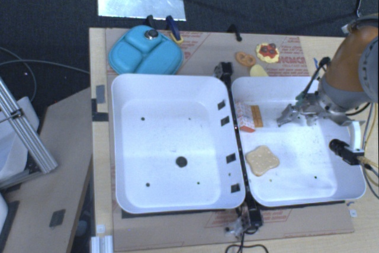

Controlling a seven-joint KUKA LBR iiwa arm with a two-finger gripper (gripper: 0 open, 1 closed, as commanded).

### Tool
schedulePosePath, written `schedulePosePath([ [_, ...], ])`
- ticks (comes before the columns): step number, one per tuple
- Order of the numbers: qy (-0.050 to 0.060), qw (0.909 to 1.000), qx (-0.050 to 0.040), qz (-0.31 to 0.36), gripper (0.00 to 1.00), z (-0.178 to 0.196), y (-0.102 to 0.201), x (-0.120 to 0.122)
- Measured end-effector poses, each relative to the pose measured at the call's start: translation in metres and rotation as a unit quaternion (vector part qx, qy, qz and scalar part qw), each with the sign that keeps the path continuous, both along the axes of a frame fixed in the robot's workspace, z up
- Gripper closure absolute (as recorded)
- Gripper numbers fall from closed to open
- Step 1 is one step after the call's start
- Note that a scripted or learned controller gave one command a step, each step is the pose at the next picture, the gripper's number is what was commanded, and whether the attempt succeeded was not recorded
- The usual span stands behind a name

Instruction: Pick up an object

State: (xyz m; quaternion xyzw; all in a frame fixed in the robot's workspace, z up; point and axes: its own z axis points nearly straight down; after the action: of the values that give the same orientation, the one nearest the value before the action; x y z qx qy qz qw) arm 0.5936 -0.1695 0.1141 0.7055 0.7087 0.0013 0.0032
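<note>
In the right bin [349, 186] a tan toast-shaped piece [262, 160] lies near the front left. A small white and orange packet [249, 117] rests against the bin's left wall. My gripper [297, 118] hangs over the middle of this bin, to the right of the packet and up and to the right of the toast. Its fingers stand open with nothing between them. The grey arm with its orange band [355, 62] comes in from the right.
The left bin [127, 98] holds a small dark round thing [181, 162]. Behind the bins lie a blue lidded tray [145, 51] and several toy foods [267, 51]. A black divider [234, 127] runs between the bins.
</note>
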Motion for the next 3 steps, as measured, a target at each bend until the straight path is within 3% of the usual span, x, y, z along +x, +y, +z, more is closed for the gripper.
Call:
schedulePosePath([
  [1,-0.001,1.0000,0.0002,0.001,1.00,0.010,0.001,-0.001],
  [2,0.005,1.0000,0.0027,0.000,1.00,0.066,0.056,-0.093],
  [3,0.003,1.0000,0.0013,-0.002,1.00,0.059,0.023,-0.107],
])
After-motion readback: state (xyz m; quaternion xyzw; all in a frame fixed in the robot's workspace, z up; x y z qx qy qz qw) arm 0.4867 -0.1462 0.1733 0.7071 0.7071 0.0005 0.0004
